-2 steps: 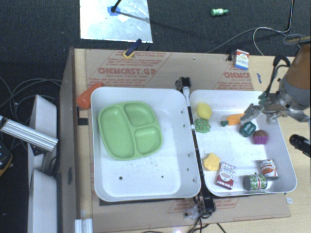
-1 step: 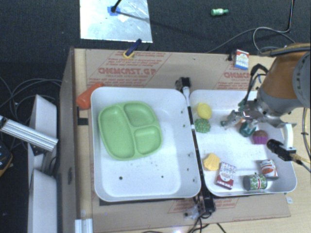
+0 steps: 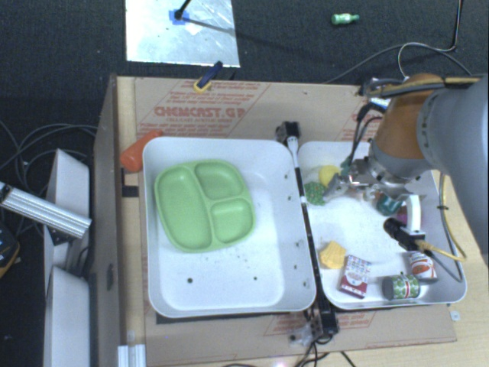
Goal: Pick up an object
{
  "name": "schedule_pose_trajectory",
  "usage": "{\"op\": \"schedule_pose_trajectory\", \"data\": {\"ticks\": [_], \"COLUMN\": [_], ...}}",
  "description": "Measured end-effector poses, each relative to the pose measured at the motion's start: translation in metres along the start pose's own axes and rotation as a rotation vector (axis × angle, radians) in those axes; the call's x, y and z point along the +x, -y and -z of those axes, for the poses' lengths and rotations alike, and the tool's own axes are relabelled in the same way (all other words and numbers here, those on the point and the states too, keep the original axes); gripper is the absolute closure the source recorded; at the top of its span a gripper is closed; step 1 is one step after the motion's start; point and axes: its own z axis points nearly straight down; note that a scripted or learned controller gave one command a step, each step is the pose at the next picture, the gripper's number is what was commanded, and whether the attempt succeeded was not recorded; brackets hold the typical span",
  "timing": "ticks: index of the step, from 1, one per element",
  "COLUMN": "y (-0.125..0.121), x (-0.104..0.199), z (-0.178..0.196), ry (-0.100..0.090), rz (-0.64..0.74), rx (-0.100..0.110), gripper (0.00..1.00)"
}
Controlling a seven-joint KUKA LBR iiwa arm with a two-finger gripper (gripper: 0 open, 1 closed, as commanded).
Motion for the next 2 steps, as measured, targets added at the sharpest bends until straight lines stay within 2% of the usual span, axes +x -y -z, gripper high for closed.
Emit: {"op": "schedule_pose_trajectory", "data": {"ticks": [1,2], "y": [-0.058,-0.057], "x": [0.010,0.010], "z": [-0.006,0.005], "ry": [-0.001,-0.001], "rz": [-0.007,-0.001], "rx": [0.020,0.026], "gripper": [0.00,1.00]}}
